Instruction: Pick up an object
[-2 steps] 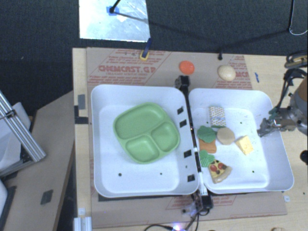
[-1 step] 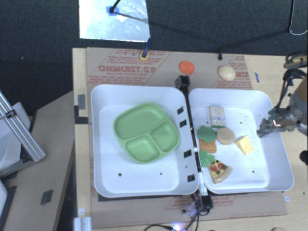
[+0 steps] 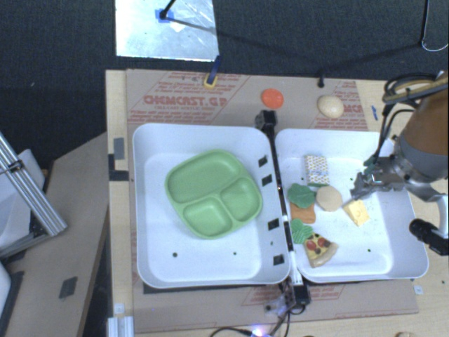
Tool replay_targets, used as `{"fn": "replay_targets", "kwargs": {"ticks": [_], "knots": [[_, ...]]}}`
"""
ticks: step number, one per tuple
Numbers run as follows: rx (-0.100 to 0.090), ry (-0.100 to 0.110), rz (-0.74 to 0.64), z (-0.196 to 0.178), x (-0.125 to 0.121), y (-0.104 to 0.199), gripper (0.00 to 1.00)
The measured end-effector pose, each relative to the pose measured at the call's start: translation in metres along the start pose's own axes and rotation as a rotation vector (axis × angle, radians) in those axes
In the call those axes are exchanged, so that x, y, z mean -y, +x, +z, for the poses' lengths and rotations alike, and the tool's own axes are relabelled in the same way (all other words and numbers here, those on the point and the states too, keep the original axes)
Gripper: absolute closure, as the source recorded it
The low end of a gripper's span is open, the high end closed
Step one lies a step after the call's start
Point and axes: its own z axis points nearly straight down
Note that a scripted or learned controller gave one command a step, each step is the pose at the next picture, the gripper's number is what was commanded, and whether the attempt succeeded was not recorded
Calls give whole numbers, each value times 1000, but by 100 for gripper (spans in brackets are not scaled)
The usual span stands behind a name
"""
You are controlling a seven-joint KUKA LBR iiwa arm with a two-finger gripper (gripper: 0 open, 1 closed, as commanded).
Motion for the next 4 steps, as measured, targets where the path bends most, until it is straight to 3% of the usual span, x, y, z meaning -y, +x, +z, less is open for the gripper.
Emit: {"fn": "replay_targets", "kwargs": {"ticks": [1, 2, 4], "knots": [[-1, 1, -1, 6, 1, 54, 100], [-1, -1, -1, -17, 10, 102, 100], [2, 1, 9, -9, 12, 87, 100]]}}
